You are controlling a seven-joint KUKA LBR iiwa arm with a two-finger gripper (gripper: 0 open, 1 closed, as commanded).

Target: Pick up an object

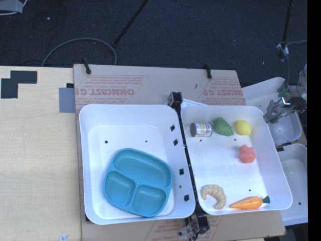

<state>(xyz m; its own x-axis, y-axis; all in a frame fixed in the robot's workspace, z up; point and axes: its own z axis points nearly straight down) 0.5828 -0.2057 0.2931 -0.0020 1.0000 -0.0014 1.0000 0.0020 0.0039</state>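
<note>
White right bin (220, 162) holds six small items, all loose. Orange carrot (247, 203) with a green top lies flat at the bin's near right corner, with a tan croissant (214, 195) curled just left of it. A red lumpy piece (246, 154) sits by the bin's right wall, mid-way up; too blurred to name. Along the bin's far wall are a yellow lemon (243, 127), a green leafy piece (222, 126) and a small can (201, 129) on its side, label unreadable. My gripper (279, 109) sits just outside the bin's far right corner, a grey metal blur partly cut off at the edge. I cannot tell how far open it is, and I see nothing in it. Left of the right bin, the left bin (93, 134) holds a blue divided plate (138, 181).
</note>
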